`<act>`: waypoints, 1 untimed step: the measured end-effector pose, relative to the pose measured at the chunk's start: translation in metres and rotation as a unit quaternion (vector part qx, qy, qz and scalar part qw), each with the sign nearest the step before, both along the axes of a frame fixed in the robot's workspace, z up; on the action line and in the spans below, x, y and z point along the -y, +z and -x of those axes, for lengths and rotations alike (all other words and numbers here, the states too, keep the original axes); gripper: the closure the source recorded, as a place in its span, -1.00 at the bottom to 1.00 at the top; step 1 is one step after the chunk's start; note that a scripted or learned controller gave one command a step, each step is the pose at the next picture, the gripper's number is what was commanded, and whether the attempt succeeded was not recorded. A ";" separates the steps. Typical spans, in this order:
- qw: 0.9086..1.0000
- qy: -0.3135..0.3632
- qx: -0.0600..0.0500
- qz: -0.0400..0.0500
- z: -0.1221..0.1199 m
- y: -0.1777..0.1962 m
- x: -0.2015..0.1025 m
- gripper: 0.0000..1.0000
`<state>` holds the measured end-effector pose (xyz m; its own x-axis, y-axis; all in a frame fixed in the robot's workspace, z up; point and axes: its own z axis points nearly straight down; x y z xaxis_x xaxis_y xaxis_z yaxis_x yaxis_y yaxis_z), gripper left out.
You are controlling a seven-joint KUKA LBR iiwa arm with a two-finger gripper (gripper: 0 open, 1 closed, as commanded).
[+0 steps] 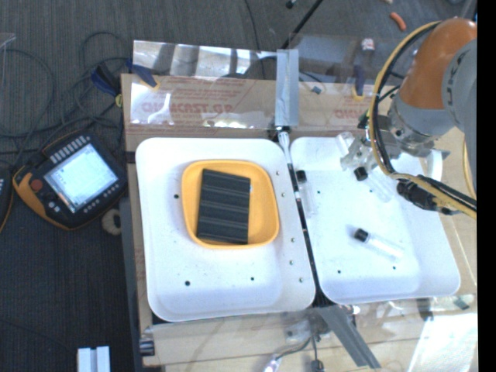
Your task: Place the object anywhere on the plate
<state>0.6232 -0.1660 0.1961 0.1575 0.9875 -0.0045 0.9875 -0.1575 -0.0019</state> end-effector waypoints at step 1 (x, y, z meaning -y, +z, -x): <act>1.000 0.000 0.000 0.000 0.000 0.000 0.000 -1.00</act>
